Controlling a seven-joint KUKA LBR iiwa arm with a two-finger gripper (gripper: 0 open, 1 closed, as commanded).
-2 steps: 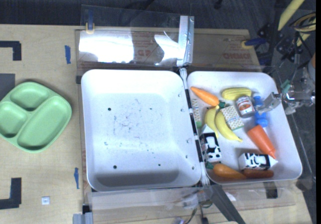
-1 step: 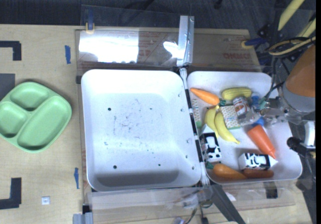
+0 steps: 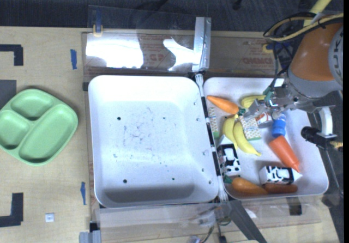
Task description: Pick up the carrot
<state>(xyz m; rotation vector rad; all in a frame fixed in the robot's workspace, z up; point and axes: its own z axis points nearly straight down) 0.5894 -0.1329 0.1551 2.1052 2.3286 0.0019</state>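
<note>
You see the arm (image 3: 316, 56) reaching over the right bin (image 3: 322, 182), its gripper (image 3: 271, 101) low near that bin's far side, just beside the bananas (image 3: 240, 133). You cannot tell how its fingers stand, since they blur into the clutter beneath them. The carrot (image 3: 222, 104) lies against the right bin's far left corner, just left of the bananas and apart from the gripper. A second orange carrot-like piece (image 3: 284, 151) lies toward the right bin's right side, under a blue bottle (image 3: 278, 126), and another orange piece (image 3: 246, 185) rests along its near wall beside a black-and-white toy cow (image 3: 278, 174). The left bin (image 3: 103, 127) adjoins the right bin, and a green divided plate (image 3: 35, 126) sits on the desk (image 3: 43, 193) well left of it.
</note>
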